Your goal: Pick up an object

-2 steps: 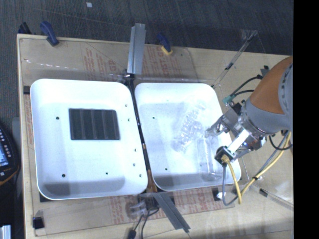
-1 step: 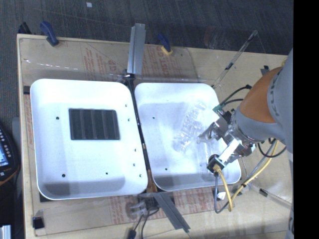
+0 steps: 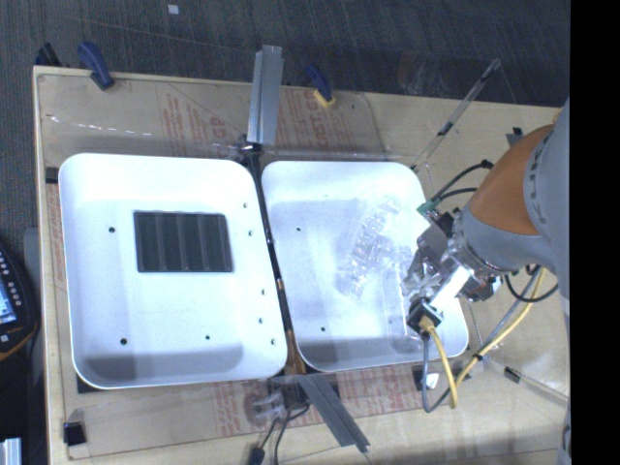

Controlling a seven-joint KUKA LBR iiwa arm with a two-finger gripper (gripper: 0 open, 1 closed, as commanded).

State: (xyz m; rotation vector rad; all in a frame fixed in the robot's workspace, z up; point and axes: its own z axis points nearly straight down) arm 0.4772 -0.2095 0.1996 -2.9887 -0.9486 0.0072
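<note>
Camera view: two shallow white plastic bins sat side by side on the wooden bench (image 3: pixel 145 114). The left bin (image 3: pixel 87 260) held a dark grey, flat rectangular ribbed block (image 3: pixel 183 241), lying flat approx. mid-bin, apart from the walls. The right bin (image 3: pixel 300 260) held a clear, crinkled plastic blister-type object (image 3: pixel 373 245), hard to make out vs. the white floor; it lay in the right half of that bin, running from upper centre down toward the middle.

The grey KUKA arm w/ orange band (image 3: pixel 509 201) came in from the right edge. Its two-finger gripper (image 3: pixel 426 294) was at the right wall of the right bin, just beside the clear object's right end. Cables and wrist hardware cluttered the tip, so gripper state: cannot tell. Contact w/ the clear object was also unclear.

A yellow cable (image 3: pixel 436 366) hung below the wrist, over the bin's lower right corner. Blue clamps (image 3: pixel 95 64) gripped the bench's far edge.
</note>
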